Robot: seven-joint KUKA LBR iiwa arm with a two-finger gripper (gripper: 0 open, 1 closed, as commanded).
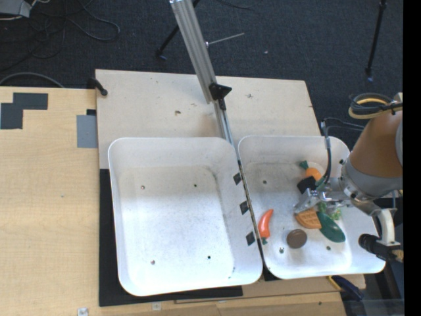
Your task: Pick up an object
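Brown disc (297,239) lies near right bin's (283,151) front edge; gripper (318,199) is lowered over clustered toys behind; jaws' state cannot be told.

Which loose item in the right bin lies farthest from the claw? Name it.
The orange-red pepper-shaped piece, alone by the bin's left wall beside the divider. The round brown object, dark green piece and tan piece all sit closer to the claw.

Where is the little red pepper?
The pepper lies in the right bin, near its left wall, up-left of the brown disc.
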